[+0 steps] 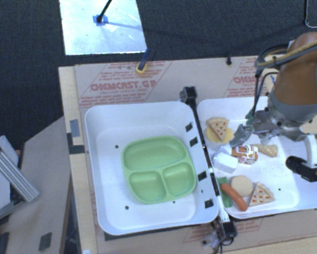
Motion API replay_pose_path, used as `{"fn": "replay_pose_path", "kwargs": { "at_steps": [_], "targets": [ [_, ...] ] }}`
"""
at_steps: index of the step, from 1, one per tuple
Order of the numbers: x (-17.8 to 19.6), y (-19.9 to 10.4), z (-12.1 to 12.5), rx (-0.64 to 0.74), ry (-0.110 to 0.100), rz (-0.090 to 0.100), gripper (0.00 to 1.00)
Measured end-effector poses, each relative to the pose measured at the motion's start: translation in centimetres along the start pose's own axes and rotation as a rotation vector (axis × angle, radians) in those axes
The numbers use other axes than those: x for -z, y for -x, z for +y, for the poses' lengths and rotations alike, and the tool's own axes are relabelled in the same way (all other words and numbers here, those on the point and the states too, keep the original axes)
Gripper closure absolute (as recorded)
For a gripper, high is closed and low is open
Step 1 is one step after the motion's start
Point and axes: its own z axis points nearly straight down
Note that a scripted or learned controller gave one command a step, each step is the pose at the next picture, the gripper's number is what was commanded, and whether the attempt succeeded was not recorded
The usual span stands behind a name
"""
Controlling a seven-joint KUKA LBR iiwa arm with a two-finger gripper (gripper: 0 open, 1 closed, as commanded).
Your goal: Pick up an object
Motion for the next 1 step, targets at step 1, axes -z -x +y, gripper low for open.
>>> {"fn": "replay_pose_path", "kwargs": {
  "at_steps": [1],
  "targets": [
    [0.58,-0.01,0.27,0.002,0.012,-0.001,0.0]
  ]
}}
